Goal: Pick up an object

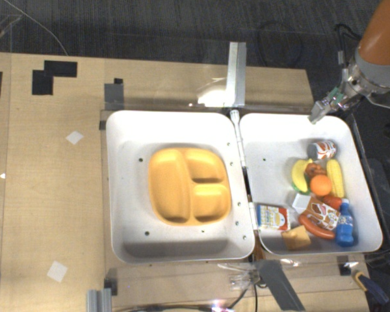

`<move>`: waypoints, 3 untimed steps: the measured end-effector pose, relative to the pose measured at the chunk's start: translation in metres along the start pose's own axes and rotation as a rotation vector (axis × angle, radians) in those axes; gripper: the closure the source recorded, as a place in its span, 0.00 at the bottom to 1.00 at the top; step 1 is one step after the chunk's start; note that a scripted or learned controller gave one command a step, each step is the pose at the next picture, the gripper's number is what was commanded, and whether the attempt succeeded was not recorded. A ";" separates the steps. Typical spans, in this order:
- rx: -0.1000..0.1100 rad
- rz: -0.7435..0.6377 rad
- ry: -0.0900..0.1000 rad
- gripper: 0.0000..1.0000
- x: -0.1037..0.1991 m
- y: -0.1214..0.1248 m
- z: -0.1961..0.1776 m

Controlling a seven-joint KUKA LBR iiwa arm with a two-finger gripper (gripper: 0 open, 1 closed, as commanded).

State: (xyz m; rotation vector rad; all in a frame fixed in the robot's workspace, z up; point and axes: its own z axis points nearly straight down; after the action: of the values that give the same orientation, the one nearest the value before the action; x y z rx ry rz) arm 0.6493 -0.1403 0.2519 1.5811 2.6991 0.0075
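The gripper [317,112] hangs over the far edge of the right bin [273,149], near its far right corner, and nothing sits between its fingers; whether they are spread or closed I cannot tell from here. The things to pick are crowded against that bin's right wall: a small can [322,150] farthest back, then a yellow banana [336,177] beside an orange ball [320,185] and a yellow-green fruit [299,175]. Nearer the front lie a red sausage-like piece [318,225], a blue bottle [344,225] by the front right corner, a tan chunk [296,238] and a small white carton [272,216] with blue printing too small to read. They overlap, so several outlines are partly covered. The left bin [127,174] holds a yellow divided tray [188,184] in its middle. The arm [381,41] is cut off at the upper right.
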 end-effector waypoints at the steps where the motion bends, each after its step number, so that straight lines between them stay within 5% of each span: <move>1: 0.013 -0.070 0.011 1.00 0.005 -0.059 0.102; 2: 0.003 -0.074 0.003 1.00 0.004 -0.055 0.087; 3: 0.003 -0.074 0.003 0.00 0.004 -0.055 0.087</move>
State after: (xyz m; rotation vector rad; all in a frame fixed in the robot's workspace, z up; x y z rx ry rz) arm 0.6006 -0.1634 0.1640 1.4821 2.7591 0.0051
